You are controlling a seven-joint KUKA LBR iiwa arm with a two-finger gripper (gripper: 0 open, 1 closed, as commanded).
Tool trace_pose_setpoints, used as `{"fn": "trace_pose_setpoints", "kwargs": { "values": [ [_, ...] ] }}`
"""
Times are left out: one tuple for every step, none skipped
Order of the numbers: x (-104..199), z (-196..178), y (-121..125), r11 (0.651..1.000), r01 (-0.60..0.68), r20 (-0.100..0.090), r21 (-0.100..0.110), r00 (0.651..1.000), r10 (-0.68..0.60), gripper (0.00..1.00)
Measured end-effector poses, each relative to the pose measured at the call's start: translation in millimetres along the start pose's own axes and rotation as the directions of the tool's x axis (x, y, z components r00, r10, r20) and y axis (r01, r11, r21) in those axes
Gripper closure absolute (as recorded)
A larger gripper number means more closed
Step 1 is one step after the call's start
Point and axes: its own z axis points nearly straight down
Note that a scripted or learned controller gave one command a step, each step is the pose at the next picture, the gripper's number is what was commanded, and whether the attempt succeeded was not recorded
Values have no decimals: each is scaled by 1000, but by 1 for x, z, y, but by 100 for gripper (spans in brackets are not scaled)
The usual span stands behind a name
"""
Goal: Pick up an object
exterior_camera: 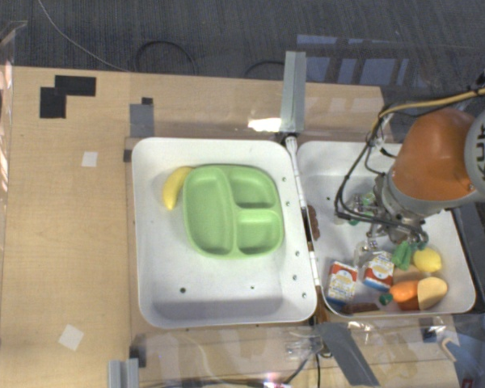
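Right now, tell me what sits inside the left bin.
The left bin holds a green divided plate with a banana tucked against its far-left edge. Anything beneath the plate is covered from view.

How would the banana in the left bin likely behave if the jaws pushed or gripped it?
The banana looks curved and smooth, so it would probably pivot or slip rather than slide straight. It lies against the green tray, which may block a push that way. It looks like a toy, likely light and stiff.

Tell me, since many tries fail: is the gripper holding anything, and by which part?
Cannot tell: the gripper is above the small carton, its tips hidden.
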Motion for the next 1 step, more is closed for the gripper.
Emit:
{"fn": "trace_pose_setpoints", "kwargs": {
  "values": [
    [27, -13, -65, 995, -100, -7, 2, 995, 100, 0]
  ]
}}
